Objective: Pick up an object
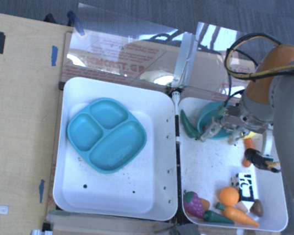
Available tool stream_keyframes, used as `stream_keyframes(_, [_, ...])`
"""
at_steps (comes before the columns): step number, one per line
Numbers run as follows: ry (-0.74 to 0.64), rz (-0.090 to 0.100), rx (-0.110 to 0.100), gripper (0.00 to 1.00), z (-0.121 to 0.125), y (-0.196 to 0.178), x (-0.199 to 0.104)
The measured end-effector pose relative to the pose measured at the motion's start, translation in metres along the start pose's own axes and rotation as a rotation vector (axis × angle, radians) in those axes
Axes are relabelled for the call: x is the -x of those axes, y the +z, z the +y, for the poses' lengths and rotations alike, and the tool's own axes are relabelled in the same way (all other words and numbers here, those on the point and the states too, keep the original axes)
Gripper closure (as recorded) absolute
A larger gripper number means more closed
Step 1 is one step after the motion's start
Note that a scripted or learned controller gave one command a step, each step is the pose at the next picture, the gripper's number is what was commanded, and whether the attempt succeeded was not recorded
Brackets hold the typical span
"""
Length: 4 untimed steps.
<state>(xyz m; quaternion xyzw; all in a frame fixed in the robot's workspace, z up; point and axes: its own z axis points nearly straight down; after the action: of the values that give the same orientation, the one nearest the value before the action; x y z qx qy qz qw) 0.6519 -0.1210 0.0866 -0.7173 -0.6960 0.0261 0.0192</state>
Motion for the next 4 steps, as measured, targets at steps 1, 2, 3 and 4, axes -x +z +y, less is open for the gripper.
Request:
stream_keyframes(1, [0.115,0.022,0.066,0.00,-0.047,0.002,0.059])
stream_keyframes(2, [0.454,0.025,0.063,0.00,-0.002,0.001,0.045])
stream_keyframes(3, [0.460,0.027,0.063,0.00,-0.045,0.002,0.008])
stream_keyframes(4, [0.372,0.020,0.068,0.00,-0.169,0.009,0.037])
